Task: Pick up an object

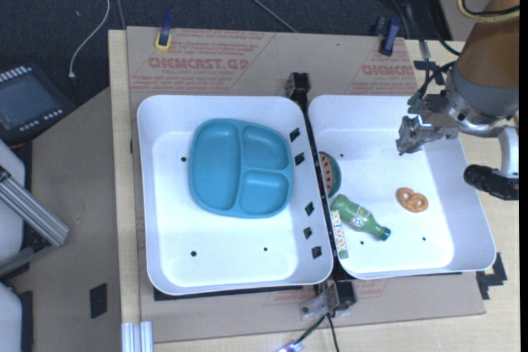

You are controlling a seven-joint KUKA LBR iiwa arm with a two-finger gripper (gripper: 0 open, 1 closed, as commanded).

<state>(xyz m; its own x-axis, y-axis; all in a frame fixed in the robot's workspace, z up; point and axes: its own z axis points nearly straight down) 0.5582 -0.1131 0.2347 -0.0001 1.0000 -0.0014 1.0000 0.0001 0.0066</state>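
Green bottle (360, 218) beside pretzel (412, 199) in right bin (462, 251), hand (410, 138) above, grip state unclear, blue tray (241, 167) left.

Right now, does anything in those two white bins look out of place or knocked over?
The green bottle lies on its side in the right bin, near the divider. The pretzel and blue divided plate sit flat; nothing looks spilled or broken.

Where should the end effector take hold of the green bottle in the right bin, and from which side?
Probably around the green bottle's body, coming straight from above. It lies flat and slanted, so the fingers should close across its narrow width.
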